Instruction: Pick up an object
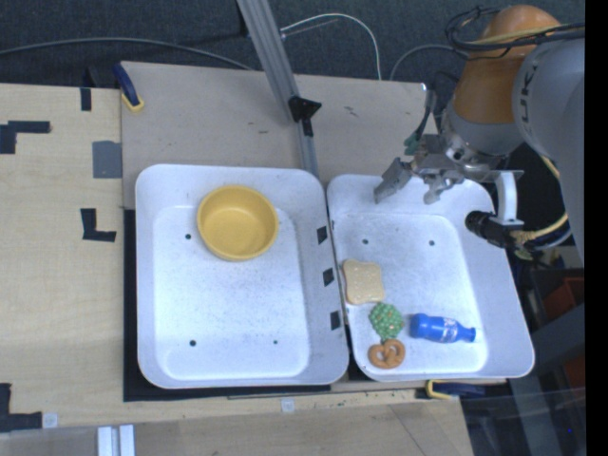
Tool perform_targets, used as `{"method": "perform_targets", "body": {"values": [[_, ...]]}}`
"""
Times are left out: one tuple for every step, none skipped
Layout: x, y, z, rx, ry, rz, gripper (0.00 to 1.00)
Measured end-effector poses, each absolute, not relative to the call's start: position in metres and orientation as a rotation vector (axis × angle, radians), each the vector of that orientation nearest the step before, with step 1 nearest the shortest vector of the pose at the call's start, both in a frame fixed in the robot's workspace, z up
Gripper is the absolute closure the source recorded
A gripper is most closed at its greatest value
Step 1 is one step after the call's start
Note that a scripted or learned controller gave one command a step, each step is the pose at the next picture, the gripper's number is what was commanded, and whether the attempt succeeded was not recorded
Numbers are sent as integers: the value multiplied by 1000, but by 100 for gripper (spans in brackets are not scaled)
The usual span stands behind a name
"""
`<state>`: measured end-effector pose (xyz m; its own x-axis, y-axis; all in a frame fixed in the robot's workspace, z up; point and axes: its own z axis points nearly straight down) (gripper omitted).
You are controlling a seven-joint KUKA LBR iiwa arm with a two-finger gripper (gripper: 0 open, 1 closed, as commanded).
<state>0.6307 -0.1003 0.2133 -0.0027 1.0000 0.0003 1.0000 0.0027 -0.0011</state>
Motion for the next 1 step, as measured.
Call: {"method": "perform_targets", "body": {"values": [[631,-100,213,-2218,-2224,1,0]]}}
